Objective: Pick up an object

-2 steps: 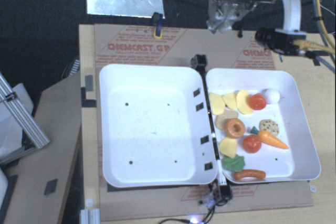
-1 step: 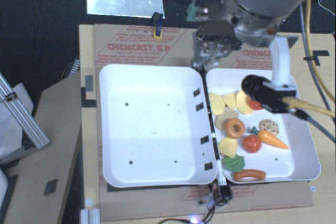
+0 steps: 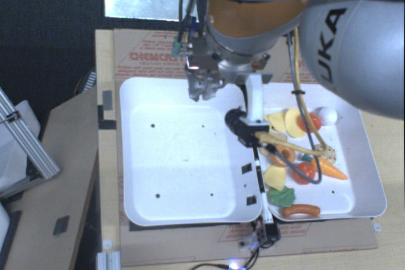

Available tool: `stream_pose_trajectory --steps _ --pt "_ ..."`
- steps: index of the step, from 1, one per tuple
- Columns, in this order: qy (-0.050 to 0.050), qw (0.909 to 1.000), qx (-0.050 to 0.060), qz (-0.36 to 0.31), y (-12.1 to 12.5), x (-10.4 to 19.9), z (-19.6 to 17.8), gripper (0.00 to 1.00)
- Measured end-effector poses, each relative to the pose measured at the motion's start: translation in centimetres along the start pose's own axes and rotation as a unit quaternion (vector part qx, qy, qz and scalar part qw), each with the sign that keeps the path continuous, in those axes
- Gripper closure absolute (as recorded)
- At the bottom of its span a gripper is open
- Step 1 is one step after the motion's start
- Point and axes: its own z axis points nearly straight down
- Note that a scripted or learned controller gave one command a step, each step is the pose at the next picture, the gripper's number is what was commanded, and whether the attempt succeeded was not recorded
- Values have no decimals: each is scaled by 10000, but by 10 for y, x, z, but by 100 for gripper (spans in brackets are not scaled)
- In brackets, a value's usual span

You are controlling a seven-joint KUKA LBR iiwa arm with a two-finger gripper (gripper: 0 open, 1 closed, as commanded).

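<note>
1. Objects for picking all lie in the right bin [image 3: 366, 136]: I count one carrot [image 3: 331, 169], one white ball [image 3: 326, 115], one sausage [image 3: 300, 211], one green piece [image 3: 282, 196], one red tomato-like piece [image 3: 305, 169], and about three yellow pieces [image 3: 293, 122].
2. They look like small plastic play food, bright and glossy, heaped loosely near the bin's left wall and middle. The carrot is orange and pointed; the sausage lies nearest the bin's front edge.
3. Two white bins sit side by side; the left bin [image 3: 180, 158] touches the right bin's left wall.
4. One gripper [image 3: 204, 90] hangs left of the right bin, over the left bin's far edge. Whether its tips are spread or pressed together, I cannot tell.
5. Both bins rest on a cardboard sheet [image 3: 149, 50] with red print, on a tan bench [image 3: 69, 155]. Dark floor lies beyond.
</note>
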Motion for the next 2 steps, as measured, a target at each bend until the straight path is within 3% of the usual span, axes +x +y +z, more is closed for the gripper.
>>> stream_pose_trajectory --steps 1,2 --pt "29 10000 -70 4 44 26 -18 100" --pt "35 9999 -105 21 99 24 -80 100"
